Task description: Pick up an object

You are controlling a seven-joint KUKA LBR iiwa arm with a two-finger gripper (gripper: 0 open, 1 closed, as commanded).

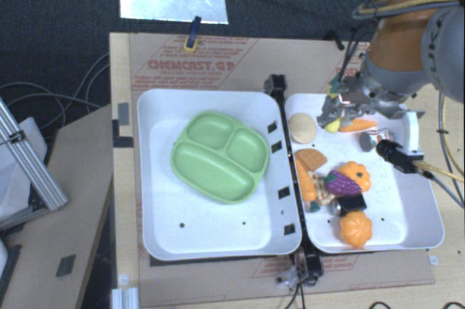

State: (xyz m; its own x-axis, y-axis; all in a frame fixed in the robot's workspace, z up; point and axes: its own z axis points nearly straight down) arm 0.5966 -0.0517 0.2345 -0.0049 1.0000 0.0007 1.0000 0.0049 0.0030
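Observation:
My gripper hangs low over the back of the right bin, at the end of the grey and orange arm. Right beneath it lies a small yellow piece, with an orange carrot stretching to its right. A cream egg-shaped piece sits just left of the gripper. Nearer the front are a tan cracker, an orange pepper, purple grapes, a black item and an orange pumpkin.
The left bin holds a green divided plate. A black divider with clips runs between the bins. Cables and a black connector trail over the right bin's right side. Brown cardboard lies behind the bins.

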